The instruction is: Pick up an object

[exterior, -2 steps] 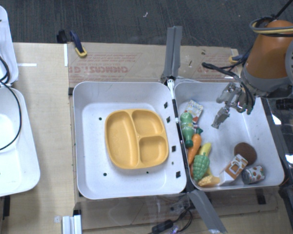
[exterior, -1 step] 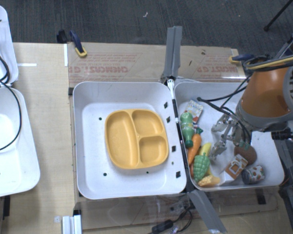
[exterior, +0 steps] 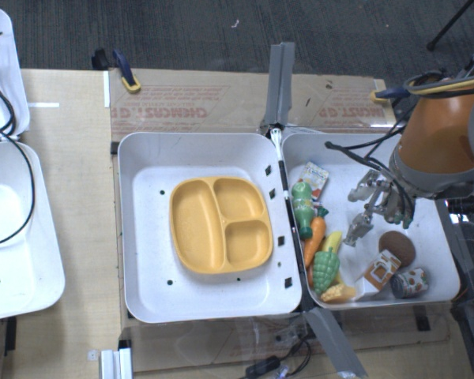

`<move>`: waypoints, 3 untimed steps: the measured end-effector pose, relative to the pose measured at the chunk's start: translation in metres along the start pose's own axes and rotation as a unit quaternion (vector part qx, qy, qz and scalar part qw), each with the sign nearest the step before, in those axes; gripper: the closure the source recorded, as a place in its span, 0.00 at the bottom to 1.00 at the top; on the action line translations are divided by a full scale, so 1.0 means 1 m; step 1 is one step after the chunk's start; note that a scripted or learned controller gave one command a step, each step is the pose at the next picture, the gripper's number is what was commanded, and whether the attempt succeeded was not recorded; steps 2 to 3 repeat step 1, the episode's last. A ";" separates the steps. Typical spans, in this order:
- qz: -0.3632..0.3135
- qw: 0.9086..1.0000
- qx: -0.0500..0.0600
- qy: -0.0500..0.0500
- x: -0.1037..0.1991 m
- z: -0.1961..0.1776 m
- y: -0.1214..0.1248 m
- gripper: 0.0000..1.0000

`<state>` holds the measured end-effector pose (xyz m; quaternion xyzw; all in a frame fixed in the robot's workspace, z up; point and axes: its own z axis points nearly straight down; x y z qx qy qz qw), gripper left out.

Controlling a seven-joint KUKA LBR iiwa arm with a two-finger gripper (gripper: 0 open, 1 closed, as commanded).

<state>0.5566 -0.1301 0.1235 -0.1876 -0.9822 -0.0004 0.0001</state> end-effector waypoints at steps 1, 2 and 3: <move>0.200 0.980 0.001 0.000 -0.061 -0.024 -0.026 0.00; 0.200 0.980 0.001 0.000 -0.061 -0.024 -0.026 0.00; 0.200 0.980 0.001 0.000 -0.061 -0.024 -0.026 0.00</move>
